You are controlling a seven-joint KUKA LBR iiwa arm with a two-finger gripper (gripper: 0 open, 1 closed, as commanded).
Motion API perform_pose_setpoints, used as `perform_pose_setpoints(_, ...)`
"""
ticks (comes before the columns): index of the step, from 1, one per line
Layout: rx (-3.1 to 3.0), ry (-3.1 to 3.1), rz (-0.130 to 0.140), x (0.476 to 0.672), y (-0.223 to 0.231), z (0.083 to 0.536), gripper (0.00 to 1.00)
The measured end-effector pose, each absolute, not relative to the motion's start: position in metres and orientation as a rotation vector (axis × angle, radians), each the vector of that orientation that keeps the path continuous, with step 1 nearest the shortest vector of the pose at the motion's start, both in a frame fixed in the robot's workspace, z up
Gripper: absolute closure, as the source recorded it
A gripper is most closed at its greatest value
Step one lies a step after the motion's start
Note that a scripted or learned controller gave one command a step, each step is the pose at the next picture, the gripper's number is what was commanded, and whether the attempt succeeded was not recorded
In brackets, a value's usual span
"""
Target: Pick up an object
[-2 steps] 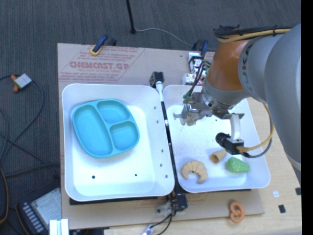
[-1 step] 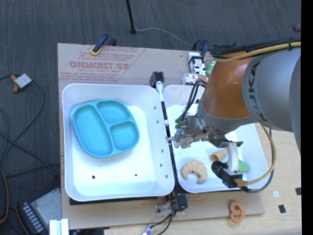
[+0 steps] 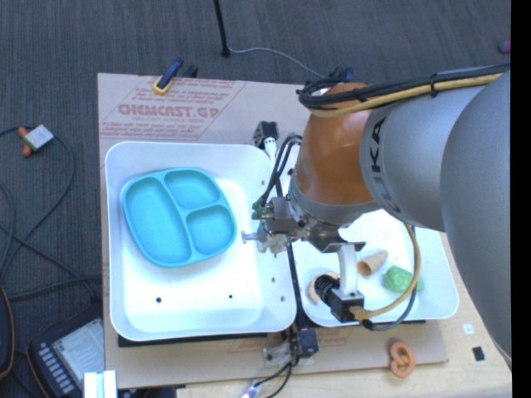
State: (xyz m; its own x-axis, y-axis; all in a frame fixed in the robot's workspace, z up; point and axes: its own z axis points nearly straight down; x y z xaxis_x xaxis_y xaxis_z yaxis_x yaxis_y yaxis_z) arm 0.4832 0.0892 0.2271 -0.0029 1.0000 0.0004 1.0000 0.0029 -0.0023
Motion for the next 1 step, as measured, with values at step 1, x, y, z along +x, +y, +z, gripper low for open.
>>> perform_pose_setpoints(1, -2.223, -2.22, 0.005, 0.5134, 0.0211, 0.1888, 1.0)
